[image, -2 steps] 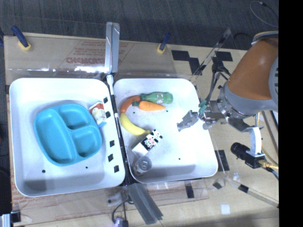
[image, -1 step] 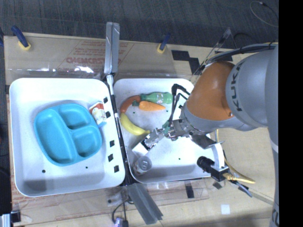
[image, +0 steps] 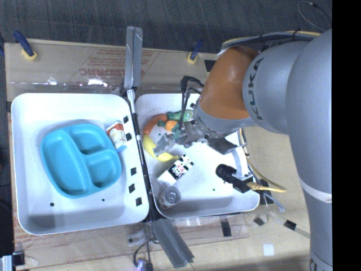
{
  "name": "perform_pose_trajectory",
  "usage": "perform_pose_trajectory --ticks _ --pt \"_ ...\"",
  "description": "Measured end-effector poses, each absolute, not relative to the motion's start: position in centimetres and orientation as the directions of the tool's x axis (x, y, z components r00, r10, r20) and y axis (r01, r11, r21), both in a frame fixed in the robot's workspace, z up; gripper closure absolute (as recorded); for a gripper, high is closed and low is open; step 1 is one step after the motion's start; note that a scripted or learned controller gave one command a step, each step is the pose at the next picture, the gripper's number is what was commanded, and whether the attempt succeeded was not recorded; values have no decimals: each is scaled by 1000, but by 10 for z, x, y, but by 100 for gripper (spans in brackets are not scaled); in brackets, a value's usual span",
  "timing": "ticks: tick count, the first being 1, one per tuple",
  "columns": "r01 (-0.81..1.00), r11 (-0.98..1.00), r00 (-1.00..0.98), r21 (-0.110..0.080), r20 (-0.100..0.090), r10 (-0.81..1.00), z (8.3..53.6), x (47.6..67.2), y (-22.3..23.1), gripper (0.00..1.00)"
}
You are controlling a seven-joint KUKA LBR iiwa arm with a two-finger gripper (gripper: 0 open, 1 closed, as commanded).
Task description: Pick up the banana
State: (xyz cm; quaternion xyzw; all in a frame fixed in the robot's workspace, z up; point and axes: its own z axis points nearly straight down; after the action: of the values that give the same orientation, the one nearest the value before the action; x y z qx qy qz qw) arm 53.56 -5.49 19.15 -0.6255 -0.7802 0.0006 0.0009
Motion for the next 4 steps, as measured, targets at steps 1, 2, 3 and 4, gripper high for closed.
perform_pose_trajectory --ticks 1,2,3,4 --pt "972 233 -233 -3 0 972 191 572 4 0" --pt "972 236 -236 -5 0 972 201 572 3 100" --pt "972 236 -236 -5 0 972 201 572 3 0" --pt "946 325 -325 -2 1 946 245 582 95 0"
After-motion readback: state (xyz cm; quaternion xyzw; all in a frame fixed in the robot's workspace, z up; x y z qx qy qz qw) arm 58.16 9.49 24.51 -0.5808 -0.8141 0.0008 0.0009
